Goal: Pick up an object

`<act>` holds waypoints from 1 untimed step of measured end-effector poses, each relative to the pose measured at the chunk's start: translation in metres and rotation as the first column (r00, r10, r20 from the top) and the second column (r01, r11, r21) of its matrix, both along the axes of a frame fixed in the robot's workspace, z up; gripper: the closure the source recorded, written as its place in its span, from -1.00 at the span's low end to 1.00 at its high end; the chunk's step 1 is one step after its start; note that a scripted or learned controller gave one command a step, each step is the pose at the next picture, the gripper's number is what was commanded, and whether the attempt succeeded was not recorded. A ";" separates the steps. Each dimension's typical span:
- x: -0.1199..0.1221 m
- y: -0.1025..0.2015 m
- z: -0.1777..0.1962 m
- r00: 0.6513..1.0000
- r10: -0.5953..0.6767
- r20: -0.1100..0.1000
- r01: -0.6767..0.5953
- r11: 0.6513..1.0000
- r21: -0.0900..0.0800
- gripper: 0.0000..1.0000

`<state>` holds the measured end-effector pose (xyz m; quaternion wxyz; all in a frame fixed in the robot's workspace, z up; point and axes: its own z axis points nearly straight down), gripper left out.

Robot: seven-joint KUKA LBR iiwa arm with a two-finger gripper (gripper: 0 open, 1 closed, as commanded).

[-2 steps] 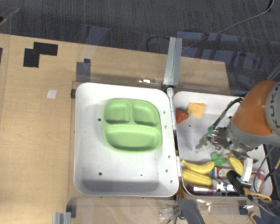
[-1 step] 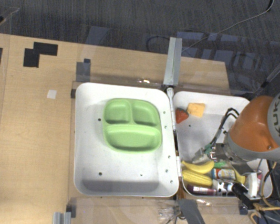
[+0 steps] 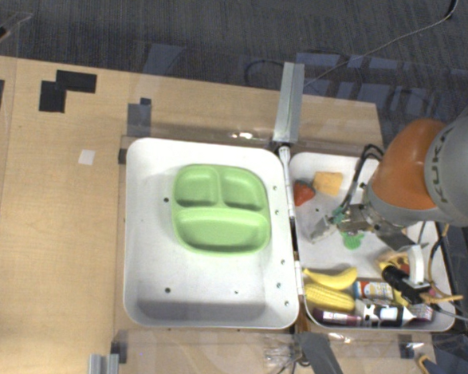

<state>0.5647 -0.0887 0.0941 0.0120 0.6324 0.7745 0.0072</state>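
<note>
Wooden bench (image 3: 48,209), two white bins. Gripper (image 3: 327,227) low in right bin (image 3: 442,321), red item (image 3: 304,194) just up-left. Jaw state possibly apart; cannot tell.

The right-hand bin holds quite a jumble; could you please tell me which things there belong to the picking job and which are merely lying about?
Belonging to the job:
- the robot's hand, low over the right white bin
- candidates: yellow plastic banana, yellow corn cob, red round piece, pale orange block, dark bottle

Lying about:
- green divided plastic tray in the left white bin
</note>
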 end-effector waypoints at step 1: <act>0.002 0.000 0.013 1.000 -0.001 0.008 0.001 1.000 -0.002 1.00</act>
